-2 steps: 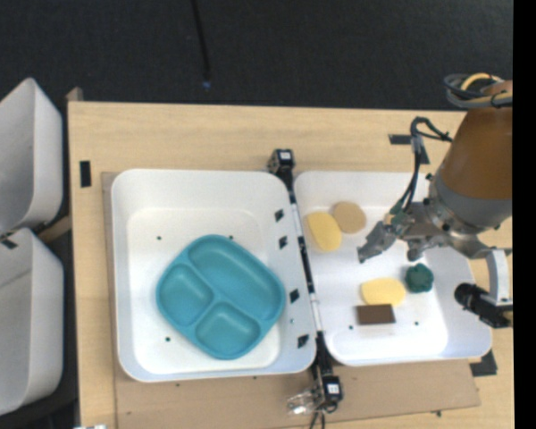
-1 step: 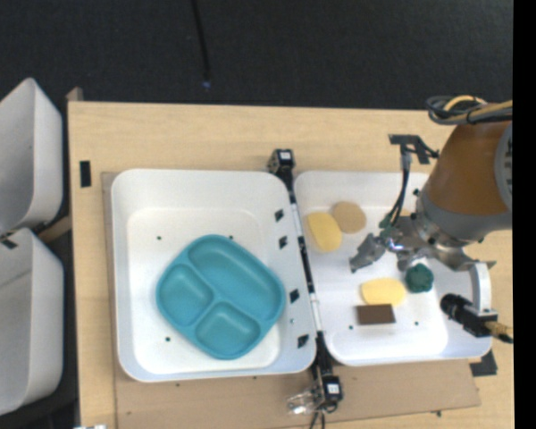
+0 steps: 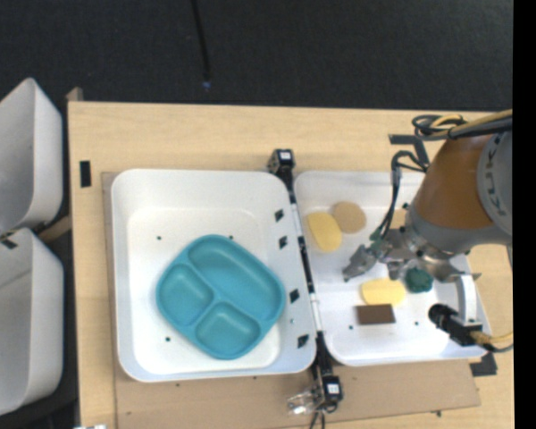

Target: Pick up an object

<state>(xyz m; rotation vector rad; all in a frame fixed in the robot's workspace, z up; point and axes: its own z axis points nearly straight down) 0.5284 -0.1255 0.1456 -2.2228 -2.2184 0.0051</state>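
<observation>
In the right bin [image 3: 339, 342] lie several small things: a yellow oval piece [image 3: 323, 231], a tan round piece [image 3: 347, 214], a yellow block [image 3: 381, 291], a dark brown block [image 3: 375, 315] and a green piece [image 3: 418, 281]. My gripper [image 3: 368, 262] hangs low over the middle of this bin, just above the yellow block and left of the green piece. The grey arm with its orange band [image 3: 460, 186] reaches in from the right and hides the bin's right part. I see nothing between the fingers.
The left bin [image 3: 143, 213] holds a blue three-compartment tray [image 3: 218, 295]. Black clips [image 3: 280, 161] sit along the seam between the bins. Black cables [image 3: 429, 132] loop beside the arm. White seats [image 3: 13, 168] stand off the bench at the left.
</observation>
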